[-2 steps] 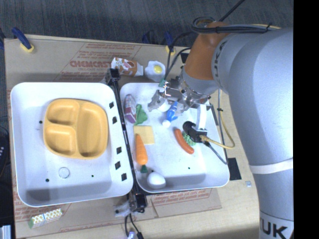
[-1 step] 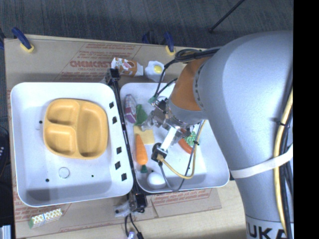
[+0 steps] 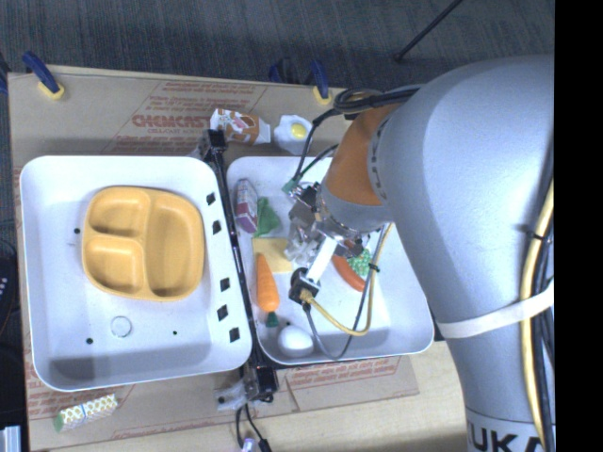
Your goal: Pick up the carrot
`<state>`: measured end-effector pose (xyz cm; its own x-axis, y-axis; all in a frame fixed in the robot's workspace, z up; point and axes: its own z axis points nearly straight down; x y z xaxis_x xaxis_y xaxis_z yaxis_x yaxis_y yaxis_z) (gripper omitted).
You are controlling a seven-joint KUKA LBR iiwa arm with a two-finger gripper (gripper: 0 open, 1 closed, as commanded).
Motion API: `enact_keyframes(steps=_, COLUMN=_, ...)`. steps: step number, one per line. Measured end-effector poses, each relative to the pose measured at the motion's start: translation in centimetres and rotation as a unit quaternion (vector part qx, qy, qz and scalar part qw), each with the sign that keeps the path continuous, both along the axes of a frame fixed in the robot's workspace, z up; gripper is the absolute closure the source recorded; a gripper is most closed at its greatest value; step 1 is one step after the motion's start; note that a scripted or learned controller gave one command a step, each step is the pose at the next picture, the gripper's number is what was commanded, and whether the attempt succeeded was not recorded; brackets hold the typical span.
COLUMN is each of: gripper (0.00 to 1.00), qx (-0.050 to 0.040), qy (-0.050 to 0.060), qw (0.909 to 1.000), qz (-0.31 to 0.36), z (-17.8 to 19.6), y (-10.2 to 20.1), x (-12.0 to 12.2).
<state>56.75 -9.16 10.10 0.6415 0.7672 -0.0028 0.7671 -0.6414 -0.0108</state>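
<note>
1. Carrot point(image 3: 267, 283) lies flat on the floor of the right bin point(image 3: 405, 320), close along its left wall. The orange body runs lengthwise, with a green stub at the near end. Nothing rests on it.
2. Neighbours: a yellow block point(image 3: 271, 249) sits just past the carrot's far end, and a white egg-shaped thing point(image 3: 296, 339) lies near the green stub. A purple piece point(image 3: 245, 205) and a green piece point(image 3: 268, 217) lie farther up the same wall.
3. Pincer point(image 3: 303, 241) hangs over the middle of the right bin, just to the right of the carrot's far end. The wrist and the arm's bulk cover much of it, so I cannot tell whether it is open or closed. The carrot is not in it.
4. An orange-red piece with some green point(image 3: 350, 269) sits under the wrist, farther right. I cannot tell what it is, but its similar colour could draw a wrong pick.
5. Left bin point(image 3: 57, 252) holds a yellow divided plate point(image 3: 143, 243), which plays no part here.
6. Step in hand, as I read it: approach and lining up, with the grasp not yet made.
7. Next move calls for a short shift toward the left wall to centre over the carrot's middle. The pincer should then turn to close across the narrow width and come straight down. The wall is tight on one side and the block is near, so there is little room for error.
</note>
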Motion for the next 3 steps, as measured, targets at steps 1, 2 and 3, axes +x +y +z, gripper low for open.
enact_keyframes(steps=1, gripper=1.00, qx=-0.0019, qy=-0.004, qw=1.0000, qz=-0.003, z=17.5, y=2.2, x=-6.9)
enact_keyframes(steps=2, gripper=1.00, qx=-0.0016, qy=-0.001, qw=0.9976, qz=-0.069, z=8.9, y=7.1, x=-8.1)
enact_keyframes(steps=3, gripper=0.00, qx=-0.0022, qy=-0.002, qw=0.9976, qz=-0.069, z=9.0, y=7.1, x=-8.1)
